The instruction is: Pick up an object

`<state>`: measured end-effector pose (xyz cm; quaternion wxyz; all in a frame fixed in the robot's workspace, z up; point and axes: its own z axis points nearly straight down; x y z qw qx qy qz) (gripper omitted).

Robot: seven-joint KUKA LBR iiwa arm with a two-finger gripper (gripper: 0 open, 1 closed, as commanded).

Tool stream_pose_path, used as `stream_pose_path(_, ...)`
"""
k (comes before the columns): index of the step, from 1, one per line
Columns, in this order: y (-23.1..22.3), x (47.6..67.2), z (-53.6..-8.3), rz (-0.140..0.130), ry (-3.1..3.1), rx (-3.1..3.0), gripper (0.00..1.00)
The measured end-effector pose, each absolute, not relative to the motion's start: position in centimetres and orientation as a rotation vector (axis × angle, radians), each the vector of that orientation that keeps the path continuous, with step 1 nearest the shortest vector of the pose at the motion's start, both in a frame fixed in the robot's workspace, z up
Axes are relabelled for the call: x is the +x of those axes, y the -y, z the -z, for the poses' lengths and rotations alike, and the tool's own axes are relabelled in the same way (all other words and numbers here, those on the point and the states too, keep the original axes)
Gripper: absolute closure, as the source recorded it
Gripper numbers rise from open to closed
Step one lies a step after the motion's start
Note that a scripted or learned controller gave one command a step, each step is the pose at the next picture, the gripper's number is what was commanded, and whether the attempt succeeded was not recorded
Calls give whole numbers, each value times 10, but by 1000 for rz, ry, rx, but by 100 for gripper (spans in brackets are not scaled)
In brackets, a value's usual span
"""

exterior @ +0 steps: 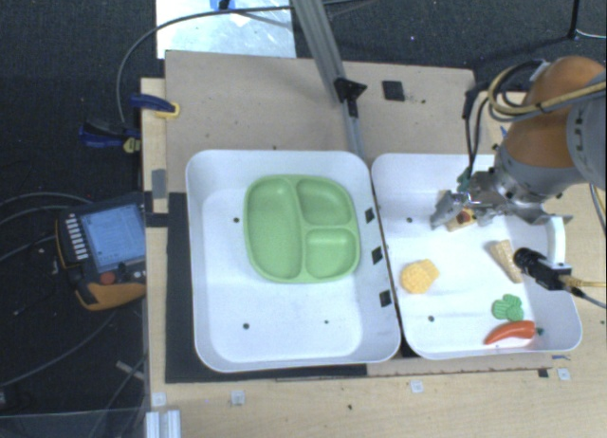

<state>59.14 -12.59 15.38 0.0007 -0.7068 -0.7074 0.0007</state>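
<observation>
My gripper (453, 211) sits low over the upper middle of the right bin (408, 180), reaching in from the right. A small orange-brown piece (463, 220) shows right at its tip; whether it is held is unclear. Loose in the same bin are a yellow waffle-like toy (419, 276) near the left wall, a tan cone-shaped piece (503, 258) to the right, a green broccoli-like toy (507, 308) and a red-orange toy (510, 333) at the front right corner.
The left bin (218, 322) holds a green divided plate (302, 228). A grey pole (318, 28) slants down to the bins' back edge. A black and white fitting (537, 265) hangs from the arm beside the cone-shaped piece. A handheld controller (104, 246) lies far left.
</observation>
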Motion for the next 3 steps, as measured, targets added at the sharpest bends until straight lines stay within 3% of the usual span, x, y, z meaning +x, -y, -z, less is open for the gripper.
stream_pose_path(1, 125, 593, -112, -2, 2221, -2220, 0)
stream_pose_path(2, 125, 594, -125, 4, 2225, -2223, 100)
stream_pose_path(3, 128, 594, -190, 7, 2230, -2222, 100)
